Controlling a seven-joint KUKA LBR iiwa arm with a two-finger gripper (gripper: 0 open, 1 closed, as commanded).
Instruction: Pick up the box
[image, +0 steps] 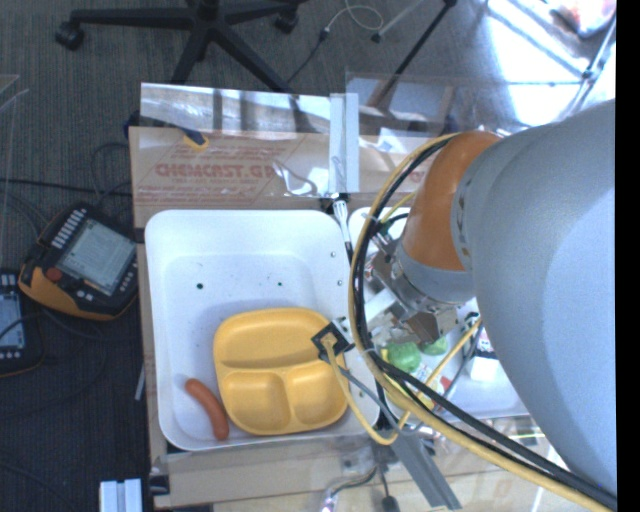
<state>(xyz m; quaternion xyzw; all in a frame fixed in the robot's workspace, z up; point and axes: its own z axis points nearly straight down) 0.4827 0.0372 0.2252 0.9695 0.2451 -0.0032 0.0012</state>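
Box: position cannot be told; the grey arm with orange band (450, 215) covers most of the right white bin (495, 395). Gripper (428, 328) sits low there, spread or closed unclear. Risk: closing on the small green object (404, 354) instead.

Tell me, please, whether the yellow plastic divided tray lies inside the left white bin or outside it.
Inside. The yellow plastic divided tray lies flat on the floor of the left white bin, right way up, beside an orange sausage-shaped toy.
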